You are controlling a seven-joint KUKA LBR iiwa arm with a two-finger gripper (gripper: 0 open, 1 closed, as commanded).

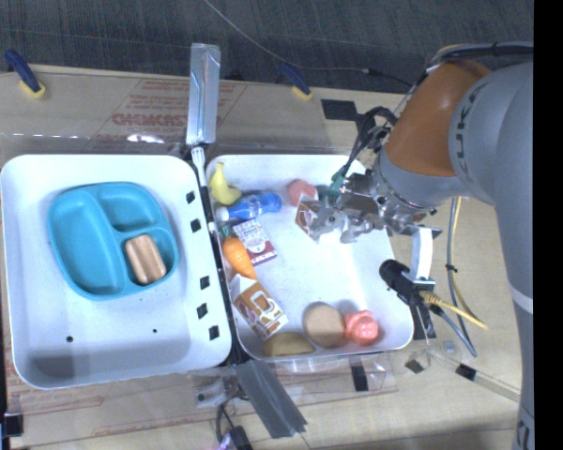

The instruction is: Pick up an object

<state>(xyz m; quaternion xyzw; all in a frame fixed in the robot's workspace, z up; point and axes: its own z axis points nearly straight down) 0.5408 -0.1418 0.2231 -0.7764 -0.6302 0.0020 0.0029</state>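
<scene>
Two bins are sitting below me; I am hovering my gripper [330, 221] over the right bin [375, 293], upper centre-right of frame, beside a small brown carton [309, 217]. I cannot tell its state, so nothing is looking picked up yet.

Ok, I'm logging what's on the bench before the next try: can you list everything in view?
Divided plate: one, blue, left bin.
Bread roll: one, brown, on the plate.
Banana: one, yellow, right bin's top left corner.
Bottle: one, blue, beside the banana.
Carrot: one, orange, right bin's left wall.
Small cartons: two, brown and white, right bin.
Potato: one, tan, right bin's near side.
Pink toy: one, beside the potato.
Bins: two, white.
Pincer: one, grey, over the right bin.
</scene>
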